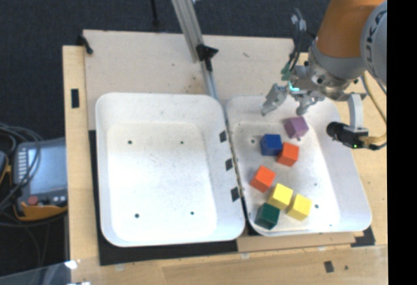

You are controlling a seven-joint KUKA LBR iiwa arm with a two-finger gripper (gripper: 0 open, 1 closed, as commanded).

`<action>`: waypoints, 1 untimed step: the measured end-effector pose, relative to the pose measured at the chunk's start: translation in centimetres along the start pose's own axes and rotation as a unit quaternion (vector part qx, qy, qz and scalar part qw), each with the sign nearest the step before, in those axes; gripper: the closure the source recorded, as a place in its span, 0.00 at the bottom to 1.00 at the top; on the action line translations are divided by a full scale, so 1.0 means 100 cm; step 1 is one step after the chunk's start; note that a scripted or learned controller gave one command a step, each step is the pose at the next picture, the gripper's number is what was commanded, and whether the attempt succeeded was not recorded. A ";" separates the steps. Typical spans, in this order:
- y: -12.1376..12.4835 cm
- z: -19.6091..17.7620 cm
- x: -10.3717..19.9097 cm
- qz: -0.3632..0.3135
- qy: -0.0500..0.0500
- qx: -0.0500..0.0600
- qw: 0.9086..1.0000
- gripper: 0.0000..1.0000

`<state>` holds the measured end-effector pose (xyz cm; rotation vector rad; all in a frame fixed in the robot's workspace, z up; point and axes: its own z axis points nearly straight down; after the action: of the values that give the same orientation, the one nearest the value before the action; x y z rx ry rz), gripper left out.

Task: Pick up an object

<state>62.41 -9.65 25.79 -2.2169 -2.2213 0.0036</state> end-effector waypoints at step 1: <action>0.001 -0.003 0.000 0.000 0.000 -0.002 1.000 0.00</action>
<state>62.49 -9.67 26.04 -2.2196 -2.2239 -0.0012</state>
